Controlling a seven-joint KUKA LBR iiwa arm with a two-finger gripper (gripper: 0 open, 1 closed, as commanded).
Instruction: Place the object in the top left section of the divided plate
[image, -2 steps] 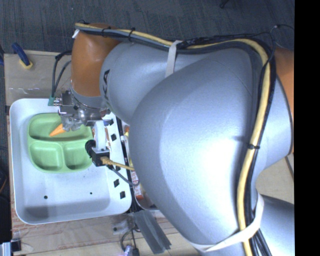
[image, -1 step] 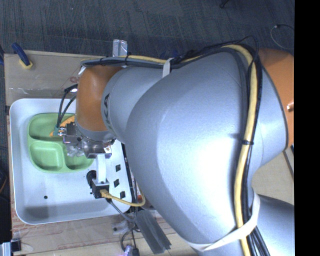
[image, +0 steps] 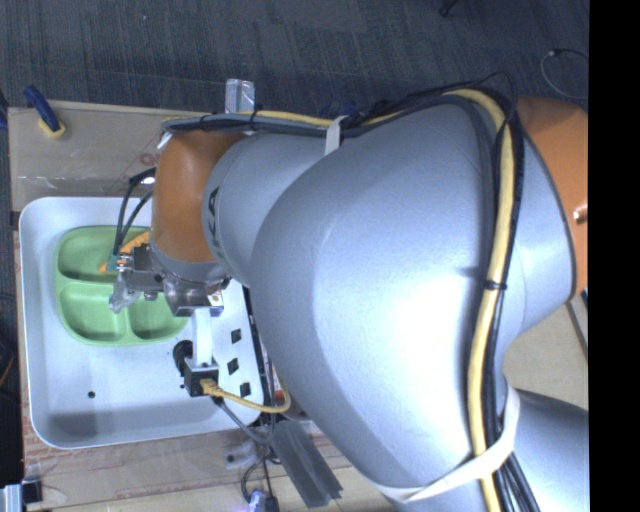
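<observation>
Camera view: both the bench and the left white bin are seen from above at a slant.
Arm: a large grey body is seen across the right and middle of the frame, with the orange band above the wrist.
Cable: a yellow cable is run along the arm's body.
Gripper: the gripper is placed low over the green divided plate, at that plate's centre ridge.
Fingers: whether they are spread or closed cannot be told.
Plate: it is set in the bin's upper left part, near the bin's left wall.
Object: a small yellow-orange piece is seen at the plate's upper right edge, just beside the wrist; its kind cannot be told.
Clamp: a blue clamp is fixed at the bench's upper left corner.
</observation>
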